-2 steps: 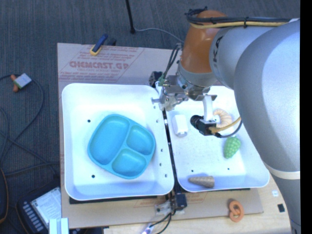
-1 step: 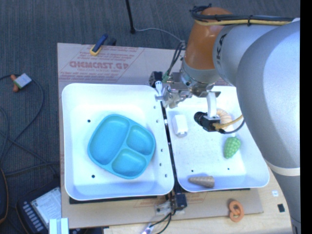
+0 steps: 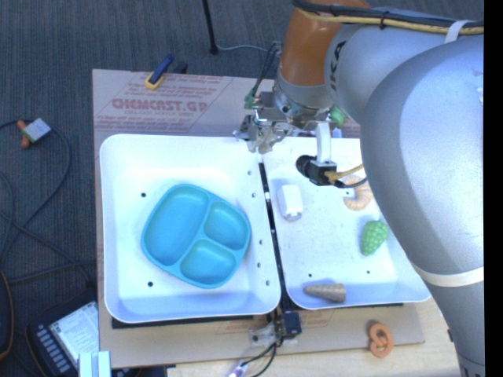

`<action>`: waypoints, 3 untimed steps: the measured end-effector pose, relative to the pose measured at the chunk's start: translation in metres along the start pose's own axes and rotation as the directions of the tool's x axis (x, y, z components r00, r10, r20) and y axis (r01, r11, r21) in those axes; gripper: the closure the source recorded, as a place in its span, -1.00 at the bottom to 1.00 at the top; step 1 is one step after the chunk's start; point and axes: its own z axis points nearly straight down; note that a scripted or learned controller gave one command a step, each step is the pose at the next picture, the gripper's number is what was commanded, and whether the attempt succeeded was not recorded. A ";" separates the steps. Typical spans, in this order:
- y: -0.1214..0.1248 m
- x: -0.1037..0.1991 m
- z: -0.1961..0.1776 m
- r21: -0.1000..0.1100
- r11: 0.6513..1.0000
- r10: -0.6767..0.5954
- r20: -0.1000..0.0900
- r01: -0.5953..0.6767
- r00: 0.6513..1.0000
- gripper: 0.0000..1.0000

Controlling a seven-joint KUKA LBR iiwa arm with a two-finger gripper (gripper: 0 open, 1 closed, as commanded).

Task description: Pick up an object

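Dark grey carpet point(image 3: 63, 30) all round, cables trailing on it at frame left. A small grey-and-orange gadget point(image 3: 35, 129) lies loose at mid left. The surface is a printed cardboard sheet point(image 3: 157, 104) carrying two white bins side by side. A blue-and-yellow tool point(image 3: 159, 69) sits on the sheet's upper edge, and an orange ring-shaped piece point(image 3: 380, 338) lies outside the bins at lower right.

Left bin point(image 3: 130, 171) holds one thing, a blue divided plate point(image 3: 196, 234), lying flat near its middle. Right bin point(image 3: 330, 250) has the small stuff:
- white block point(image 3: 291, 201), just right of the divider
- pale curled piece point(image 3: 357, 199), to the block's right
- green lump point(image 3: 374, 236), near the right side
- tan cone point(image 3: 326, 291), lying on its side by the lower rim

They are well apart from each other, so any of them looks like a clean single target.

My claw point(image 3: 263, 136) is at upper centre of the frame, over the far rims where the two bins meet. My arm comes in from the right and covers the right bin's upper right part. I can't tell whether the claw is released or clenched, it's too small and cluttered there. I see nothing gripped in it.

My guess is that I'm parked high at the divider because no target is committed yet. The white block is the nearest candidate, just below the claw in frame. It sits close to the divider wall, which could crowd a grasp. The plate looks wide and flat, so it's probably a poor pick.
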 end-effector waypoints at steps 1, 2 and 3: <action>0.000 0.050 -0.009 0.001 1.000 0.000 0.000 0.000 1.000 1.00; -0.063 0.161 -0.037 0.001 1.000 -0.002 -0.002 0.002 1.000 1.00; -0.111 0.191 -0.039 0.003 1.000 0.000 -0.001 0.000 1.000 1.00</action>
